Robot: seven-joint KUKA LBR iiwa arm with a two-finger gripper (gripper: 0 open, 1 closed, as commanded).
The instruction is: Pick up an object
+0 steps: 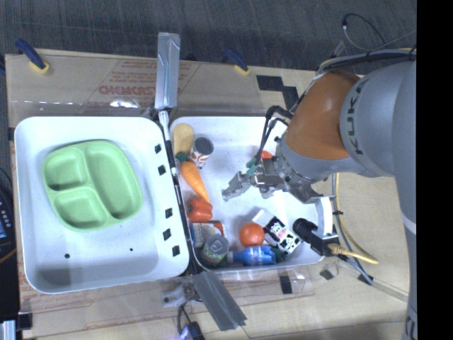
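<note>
My gripper hangs over the middle of the right bin, above bare white floor, and nothing shows in it. To its left an orange carrot lies along the bin's left wall, with a red pepper just below it. An orange-red round fruit sits below the gripper. Beside the fruit is a small black-and-white patterned object. A blue bottle lies along the front wall.
A yellow fruit and a small can sit at the right bin's back left. A round tin stands in the front left corner. The left bin holds a green divided plate.
</note>
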